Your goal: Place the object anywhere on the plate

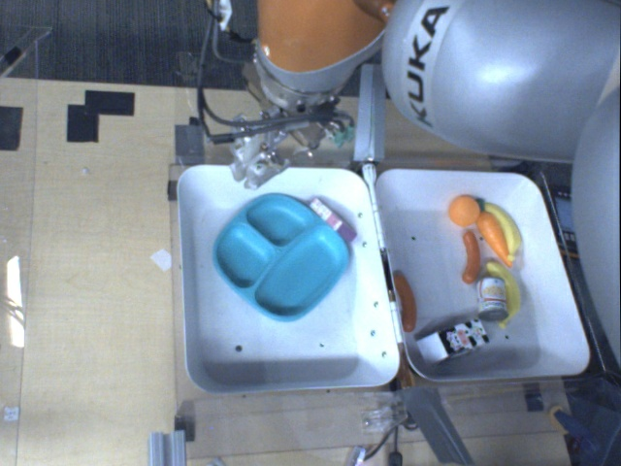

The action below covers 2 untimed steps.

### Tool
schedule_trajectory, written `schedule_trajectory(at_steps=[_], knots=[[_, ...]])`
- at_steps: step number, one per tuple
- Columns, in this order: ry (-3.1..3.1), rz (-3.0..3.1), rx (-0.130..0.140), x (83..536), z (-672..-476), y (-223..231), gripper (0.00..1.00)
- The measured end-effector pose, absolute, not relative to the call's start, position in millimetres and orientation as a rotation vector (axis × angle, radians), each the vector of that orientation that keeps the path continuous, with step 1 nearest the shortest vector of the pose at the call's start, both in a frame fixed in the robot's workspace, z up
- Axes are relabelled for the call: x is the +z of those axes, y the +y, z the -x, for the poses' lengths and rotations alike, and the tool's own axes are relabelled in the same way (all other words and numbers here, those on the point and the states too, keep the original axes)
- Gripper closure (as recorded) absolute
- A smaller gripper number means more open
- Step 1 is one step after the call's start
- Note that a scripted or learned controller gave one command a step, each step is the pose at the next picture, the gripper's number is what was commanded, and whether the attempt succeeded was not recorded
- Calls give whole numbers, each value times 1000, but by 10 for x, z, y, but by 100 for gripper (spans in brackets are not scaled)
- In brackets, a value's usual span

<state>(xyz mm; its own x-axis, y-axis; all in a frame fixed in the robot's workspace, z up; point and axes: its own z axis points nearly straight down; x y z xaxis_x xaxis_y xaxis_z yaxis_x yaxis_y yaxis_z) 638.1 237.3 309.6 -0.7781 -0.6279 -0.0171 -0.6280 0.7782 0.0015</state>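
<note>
We see our pincer [254, 163] above the left bin's [199, 289] back rim, and cannot tell its state. The small pink-and-white packet [332, 217] lies touching the blue divided plate's [281, 255] back edge; we judge it light, stiff and best gripped across its narrow sides.

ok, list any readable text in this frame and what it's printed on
"KUKA": in dark letters on the grey arm, running up at a slant.
Small can in the right bin: has a label, too blurred to read.
Small carton at that bin's front: printed pattern, too small to read.
Pink-and-white packet at the blue plate's far edge: any print is unreadable.
</note>
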Motion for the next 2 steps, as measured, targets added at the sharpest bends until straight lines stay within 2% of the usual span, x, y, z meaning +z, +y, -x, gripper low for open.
schedule_trajectory(at_steps=[1,2], knots=[[2942,1032,17,3211,-6403,2386,100],[2840,1323,4,2946,-6669,2243,100]])
